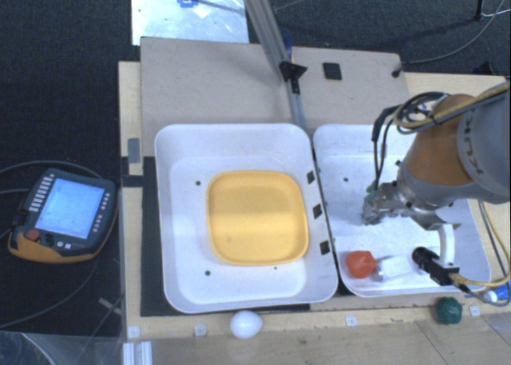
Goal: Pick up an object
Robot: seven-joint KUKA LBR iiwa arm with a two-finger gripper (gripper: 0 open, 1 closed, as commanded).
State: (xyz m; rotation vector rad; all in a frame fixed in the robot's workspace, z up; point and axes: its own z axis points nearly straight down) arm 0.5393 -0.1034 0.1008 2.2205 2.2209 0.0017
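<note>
A small red object (360, 263) lies near the front left corner of the right bin (343, 156). A pale, whitish object (392, 267) lies touching its right side. My gripper (374, 210) hangs over the middle of the right bin, behind the red object and apart from it. The grey arm with its orange band (435, 152) covers the bin's right half. Nothing shows held in the gripper.
The left bin (180, 196) holds a square yellow plate (258, 216). A white egg-shaped thing (246, 323) and a green ball (449, 310) lie on the bench in front of the bins. A teach pendant (60, 213) sits at far left. A slanted pole (267, 24) stands behind the bins.
</note>
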